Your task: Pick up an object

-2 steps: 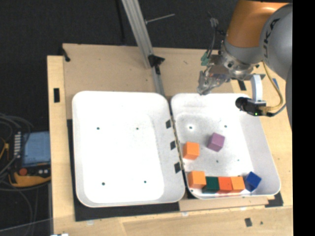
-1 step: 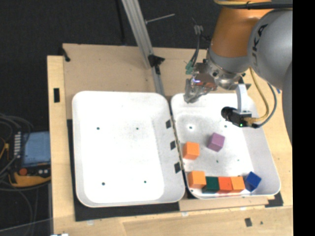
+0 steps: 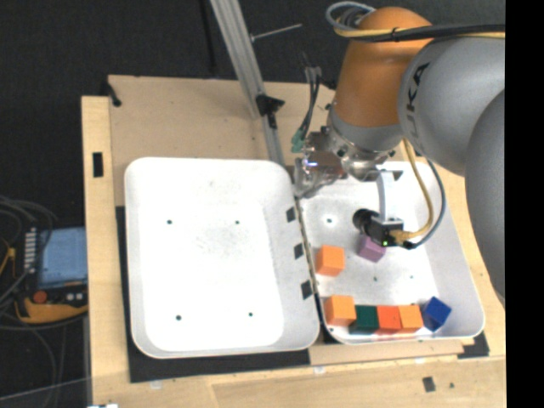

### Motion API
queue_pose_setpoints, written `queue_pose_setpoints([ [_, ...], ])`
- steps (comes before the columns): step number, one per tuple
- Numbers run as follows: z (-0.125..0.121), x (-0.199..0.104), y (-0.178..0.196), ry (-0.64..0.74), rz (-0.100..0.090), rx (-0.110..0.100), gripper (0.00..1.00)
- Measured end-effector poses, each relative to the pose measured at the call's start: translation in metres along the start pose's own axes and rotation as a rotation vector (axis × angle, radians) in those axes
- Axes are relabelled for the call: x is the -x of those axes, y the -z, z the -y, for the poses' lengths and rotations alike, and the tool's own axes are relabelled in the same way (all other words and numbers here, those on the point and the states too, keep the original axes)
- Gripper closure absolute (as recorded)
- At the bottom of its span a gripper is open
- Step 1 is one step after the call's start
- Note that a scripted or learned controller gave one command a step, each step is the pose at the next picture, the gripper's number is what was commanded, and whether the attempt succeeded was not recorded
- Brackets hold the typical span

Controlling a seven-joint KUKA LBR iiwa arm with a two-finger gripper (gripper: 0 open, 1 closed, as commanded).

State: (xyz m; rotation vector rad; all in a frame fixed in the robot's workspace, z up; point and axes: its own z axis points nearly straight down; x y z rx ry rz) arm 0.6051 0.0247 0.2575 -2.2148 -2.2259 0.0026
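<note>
Camera view. Item: gripper (image 3: 316,167) over the far-left corner of the right bin (image 3: 459,279); state of the jaws cannot be told. Candidates: orange cube (image 3: 330,260) and purple block (image 3: 371,248), mid-bin (block row (image 3: 389,317) crowds the near wall). Advised: take the orange cube, descending square to its faces.

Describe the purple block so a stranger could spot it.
Look in the right-hand white bin. Near its middle, behind the row of cubes along the near edge, sits the purple block. Nothing else there is purple.
</note>
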Motion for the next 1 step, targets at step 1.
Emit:
queue_pose_setpoints([
  [1,0.0292,-0.0502,0.0015,0.002,-0.002,0.001,1.0],
])
